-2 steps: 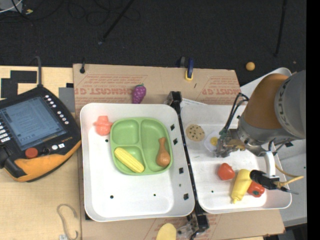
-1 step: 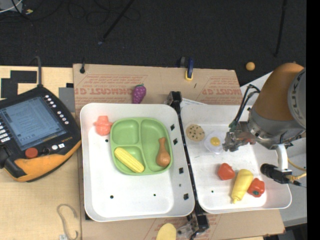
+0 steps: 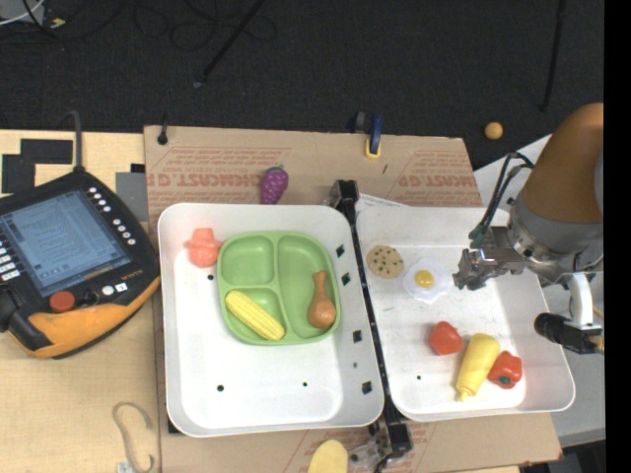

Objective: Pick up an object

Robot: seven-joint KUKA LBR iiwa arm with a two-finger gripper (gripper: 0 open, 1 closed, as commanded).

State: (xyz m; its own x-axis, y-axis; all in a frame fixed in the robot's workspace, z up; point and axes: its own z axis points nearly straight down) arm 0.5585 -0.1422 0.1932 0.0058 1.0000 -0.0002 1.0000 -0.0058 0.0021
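Gripper (image 3: 471, 270) finger state unclear, holds nothing visible; glossy flat fried egg (image 3: 424, 282) just left, round cookie (image 3: 385, 260) farther left.

Both white bins (image 3: 258, 402) look like smooth, slightly glossy plastic. The green divided plate (image 3: 277, 254) is smooth plastic with a soft sheen, and the corn cob (image 3: 254, 315), drumstick (image 3: 322, 302) and yellow bottle (image 3: 475, 365) on show are shiny toy plastic. Under the bins lies matt brown cardboard (image 3: 217, 166), printed in red. The bench (image 3: 69, 392) shows pale, matt wood grain. The gripper (image 3: 471, 270) looks like dark metal.
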